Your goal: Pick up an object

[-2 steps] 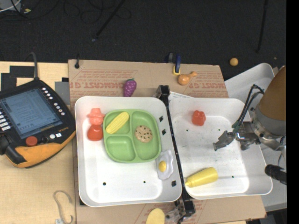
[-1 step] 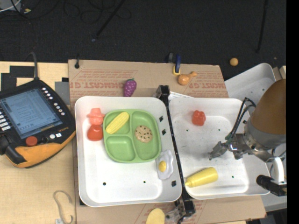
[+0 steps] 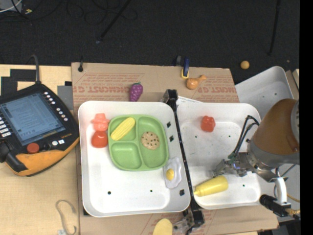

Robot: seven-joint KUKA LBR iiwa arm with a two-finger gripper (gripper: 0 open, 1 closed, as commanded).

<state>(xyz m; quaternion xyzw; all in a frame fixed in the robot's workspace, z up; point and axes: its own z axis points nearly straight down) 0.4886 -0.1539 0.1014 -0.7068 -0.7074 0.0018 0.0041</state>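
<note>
The tool (image 3: 224, 168) sits low in the right bin (image 3: 247, 112), just above the yellow bottle (image 3: 211, 186) lying at the bin's 6 o'clock edge. Its opening cannot be determined. A red pepper (image 3: 208, 124) lies at 11 o'clock.

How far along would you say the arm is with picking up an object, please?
Nothing looks picked up yet. The hand is low in the right white bin, just above the yellow plastic bottle-shaped toy, which lies on the bin floor. The small red plastic pepper sits apart near the bin's far side. Grasping and lifting are both left to do.
</note>
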